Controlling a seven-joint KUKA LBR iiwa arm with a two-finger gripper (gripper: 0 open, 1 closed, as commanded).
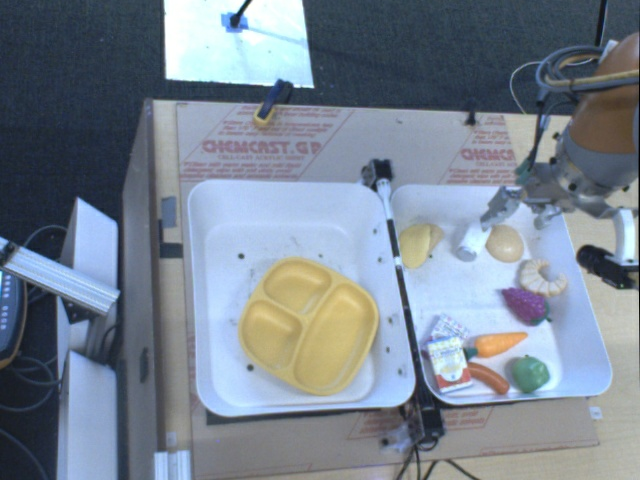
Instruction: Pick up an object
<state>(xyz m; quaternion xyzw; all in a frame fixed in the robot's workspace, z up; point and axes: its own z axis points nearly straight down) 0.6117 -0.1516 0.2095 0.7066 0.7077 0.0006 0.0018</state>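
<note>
Beige egg point(505, 243) just below the jaws.

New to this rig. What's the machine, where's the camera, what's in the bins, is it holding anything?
One picture, from a fixed camera above the bench, looking down at a slant. The grey-and-orange shape at upper right is a robot arm reaching in; its gripper hangs over the back of the right bin, and nothing can be seen between its fingers.

The left bin holds a yellow divided tray.

The right bin holds toy food: a yellow piece near the divider, a small white object, a pale round item, a ring-shaped pastry, purple grapes, a carrot, a green vegetable, a sausage, a small carton and a packet.
</note>
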